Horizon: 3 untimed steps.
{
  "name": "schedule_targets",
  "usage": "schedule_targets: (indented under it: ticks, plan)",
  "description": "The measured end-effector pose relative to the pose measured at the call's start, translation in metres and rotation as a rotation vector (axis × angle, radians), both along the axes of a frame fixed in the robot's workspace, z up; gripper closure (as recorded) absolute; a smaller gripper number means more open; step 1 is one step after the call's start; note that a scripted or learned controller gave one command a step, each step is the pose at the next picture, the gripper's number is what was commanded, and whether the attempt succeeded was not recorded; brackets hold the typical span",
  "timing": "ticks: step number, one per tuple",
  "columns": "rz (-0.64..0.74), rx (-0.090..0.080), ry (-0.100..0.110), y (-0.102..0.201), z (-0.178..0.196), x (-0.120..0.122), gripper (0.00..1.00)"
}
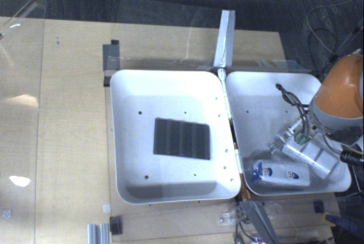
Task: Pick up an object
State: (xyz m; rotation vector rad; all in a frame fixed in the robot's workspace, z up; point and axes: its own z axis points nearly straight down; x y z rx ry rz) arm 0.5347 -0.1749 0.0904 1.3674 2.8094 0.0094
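In right bin (267, 89), by near wall: tube (281, 173) flat beside gripper (278, 147), lowered aslant, likely for grasp; jaws' state impossible to tell; dark mat (182, 138) in left bin (122, 123)

Two white bins (122, 123), one tube (281, 173), one dark mat (182, 138)

White tube (282, 174) with blue print, lying flat on its side along the right bin's (256, 100) near wall, lengthwise left-right.
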Motion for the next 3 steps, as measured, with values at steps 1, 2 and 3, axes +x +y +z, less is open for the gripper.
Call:
schedule_targets:
  ticks: [1,2,3]
  plan:
    - [0.011,-0.001,0.002,-0.029,-0.001,0.01,0.0]
    - [-0.045,0.0,0.007,-0.025,-0.002,0.065,0.0]
    - [0.028,-0.001,0.008,-0.019,0.048,0.087,0.0]
